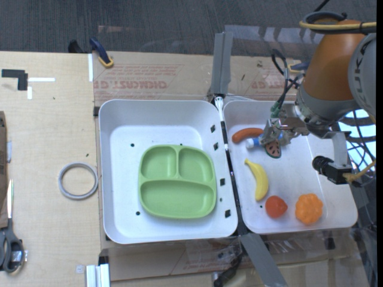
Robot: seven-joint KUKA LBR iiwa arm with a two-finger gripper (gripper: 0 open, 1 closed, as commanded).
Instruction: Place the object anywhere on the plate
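Beside pincer [274, 141], sausage [246, 135], banana [258, 179]

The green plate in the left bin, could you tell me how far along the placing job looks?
Nothing looks done yet: the green plate carries no object. In hand: the gripper is low in the right bin, near the sausage. Left to do: a clear grasp, then carrying an item across; the banana, tomato and orange lie untouched.

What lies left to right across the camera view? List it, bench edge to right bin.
Scissors → tape ring → green plate → banana → tomato → orange fruit.
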